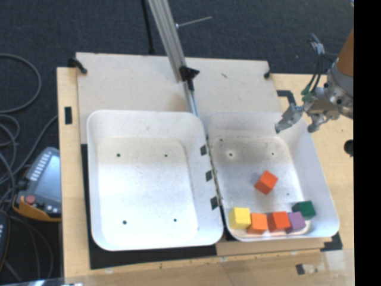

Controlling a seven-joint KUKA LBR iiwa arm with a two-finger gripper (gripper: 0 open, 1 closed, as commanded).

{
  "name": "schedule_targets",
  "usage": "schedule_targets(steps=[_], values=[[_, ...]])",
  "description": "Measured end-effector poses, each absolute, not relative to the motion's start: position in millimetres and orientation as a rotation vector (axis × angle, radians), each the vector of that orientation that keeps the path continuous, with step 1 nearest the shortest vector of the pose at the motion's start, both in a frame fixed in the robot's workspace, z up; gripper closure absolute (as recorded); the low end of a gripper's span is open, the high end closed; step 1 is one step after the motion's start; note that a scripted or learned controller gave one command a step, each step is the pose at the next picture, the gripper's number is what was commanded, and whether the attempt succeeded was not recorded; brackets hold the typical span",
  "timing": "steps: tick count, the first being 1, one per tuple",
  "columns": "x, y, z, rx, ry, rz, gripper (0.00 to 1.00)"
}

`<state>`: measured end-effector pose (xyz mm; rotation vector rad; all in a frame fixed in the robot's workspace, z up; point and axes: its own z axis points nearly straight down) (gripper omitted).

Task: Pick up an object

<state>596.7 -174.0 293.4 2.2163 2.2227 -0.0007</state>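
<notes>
Orange cube [266,182] sits untouched in the right bin [309,159]; gripper [300,119], spread open, empty, must descend onto it.

A metal rail [169,31] slants above the bench; a handheld pendant [40,183] lies left

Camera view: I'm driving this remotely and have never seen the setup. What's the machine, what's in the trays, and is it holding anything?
One fixed camera looks down at a slant. The arm reaches in from the right; its gripper, fingers apart, is at the right bin's far right corner, nothing between them. In that bin, an orange block lies alone; along the near edge sit a yellow block, two orange ones, a purple block and a green block. The left bin sits beside it.
</notes>
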Motion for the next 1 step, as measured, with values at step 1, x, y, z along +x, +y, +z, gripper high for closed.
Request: schedule_targets(steps=[1], values=[[589.3,-206.9,334.6,2.218,2.215,0.001,0.0]])
